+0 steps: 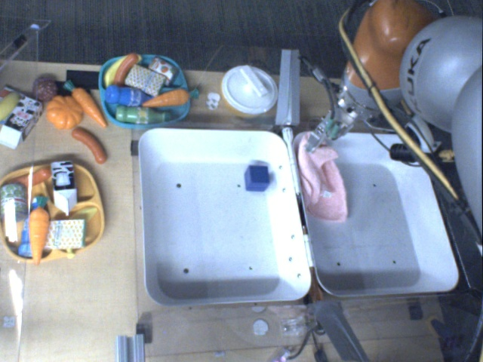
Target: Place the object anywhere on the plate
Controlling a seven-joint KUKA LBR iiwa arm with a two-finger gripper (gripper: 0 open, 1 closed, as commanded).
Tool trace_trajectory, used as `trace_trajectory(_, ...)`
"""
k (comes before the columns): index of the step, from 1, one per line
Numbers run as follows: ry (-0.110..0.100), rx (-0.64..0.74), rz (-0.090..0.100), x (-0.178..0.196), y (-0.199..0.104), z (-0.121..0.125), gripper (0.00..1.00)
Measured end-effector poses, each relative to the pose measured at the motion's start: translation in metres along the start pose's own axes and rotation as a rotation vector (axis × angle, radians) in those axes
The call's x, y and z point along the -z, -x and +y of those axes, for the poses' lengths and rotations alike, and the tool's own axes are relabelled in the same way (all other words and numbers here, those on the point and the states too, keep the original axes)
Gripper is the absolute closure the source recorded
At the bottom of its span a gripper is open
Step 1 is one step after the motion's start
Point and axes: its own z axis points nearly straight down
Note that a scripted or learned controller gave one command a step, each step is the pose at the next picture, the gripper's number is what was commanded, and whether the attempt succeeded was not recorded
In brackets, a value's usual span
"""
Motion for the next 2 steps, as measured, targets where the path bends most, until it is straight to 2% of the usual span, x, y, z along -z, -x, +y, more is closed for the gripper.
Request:
trace_trajectory(1,0.001,0.007,0.0,0.04,0.0,0.002,1.0)
trace_trajectory(2,0.001,0.408,0.001,0.037,-0.049,0.032,1.0)
